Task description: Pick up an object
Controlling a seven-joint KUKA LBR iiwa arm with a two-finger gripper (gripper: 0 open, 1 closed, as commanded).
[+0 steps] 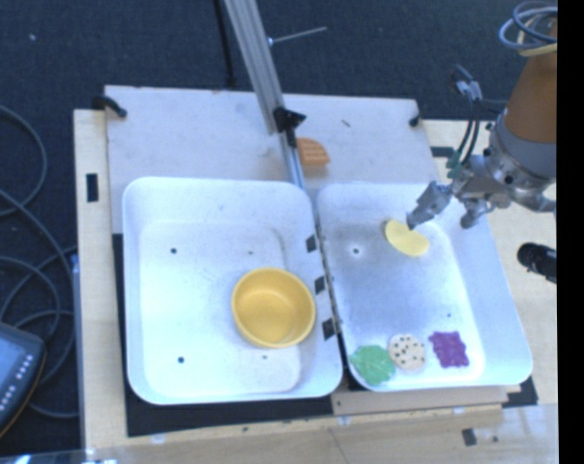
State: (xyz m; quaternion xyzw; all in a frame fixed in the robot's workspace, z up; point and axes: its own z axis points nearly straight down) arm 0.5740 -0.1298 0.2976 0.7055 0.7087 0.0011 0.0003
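Bench point(94, 259) — pale wooden top, carrying two shallow white bins side by side, a slanted metal rail point(258, 61) crossing above them.

Left bin point(166, 259) — holds one yellow bowl point(273, 307), upright, toward its lower right part near the wall shared with the other bin.

Right bin point(485, 307) — holds four small items. A flat yellow piece point(408, 239) lies in the upper part; along the lower edge, in a row from left to right, a green piece point(372, 363), a round spotted cookie-like piece point(406, 352) and a purple piece point(450, 349), the first two touching, the purple one just beside.

Arm point(534, 114) — grey with orange band, entering from the right, wrist over the upper right rim of the right bin.

Gripper point(449, 206) — fingers spread apart, nothing between them. One finger point(429, 204) points down-left and ends just beside the upper edge of the yellow piece; whether it touches cannot be told. The other finger sits farther right, over the bin's rim.

Small orange object point(312, 153) — on the bench behind the bins, beside the rail's foot.
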